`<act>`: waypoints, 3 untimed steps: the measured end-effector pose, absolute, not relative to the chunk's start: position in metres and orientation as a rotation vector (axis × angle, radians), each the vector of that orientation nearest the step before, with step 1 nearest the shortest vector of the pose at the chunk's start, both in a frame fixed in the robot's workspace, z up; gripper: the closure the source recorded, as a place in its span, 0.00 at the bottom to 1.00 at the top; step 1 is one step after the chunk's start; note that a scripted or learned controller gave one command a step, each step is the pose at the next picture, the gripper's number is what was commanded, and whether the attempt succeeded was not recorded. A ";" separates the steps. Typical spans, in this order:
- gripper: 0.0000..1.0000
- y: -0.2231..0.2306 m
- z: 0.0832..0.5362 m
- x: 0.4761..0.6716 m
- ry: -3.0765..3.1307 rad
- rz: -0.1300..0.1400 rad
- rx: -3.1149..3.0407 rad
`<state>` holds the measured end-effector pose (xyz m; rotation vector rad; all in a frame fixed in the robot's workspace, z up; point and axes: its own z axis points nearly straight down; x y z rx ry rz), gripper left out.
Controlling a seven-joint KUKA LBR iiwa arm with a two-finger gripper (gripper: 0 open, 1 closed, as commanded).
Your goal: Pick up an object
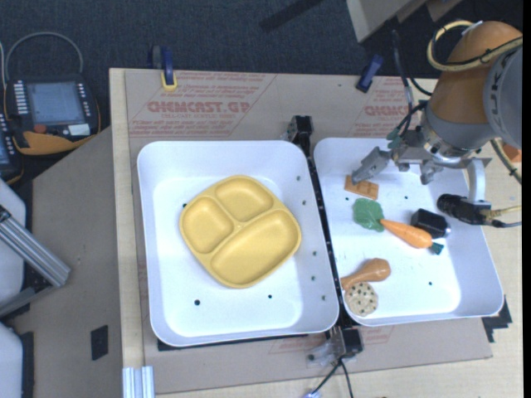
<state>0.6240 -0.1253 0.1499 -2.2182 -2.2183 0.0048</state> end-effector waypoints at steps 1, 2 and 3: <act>0.00 -0.120 0.107 0.622 -2.219 0.004 -2.218; 1.00 -0.121 0.120 0.623 -2.221 -0.001 -2.222; 1.00 -0.125 0.180 0.630 -2.225 -0.003 -2.224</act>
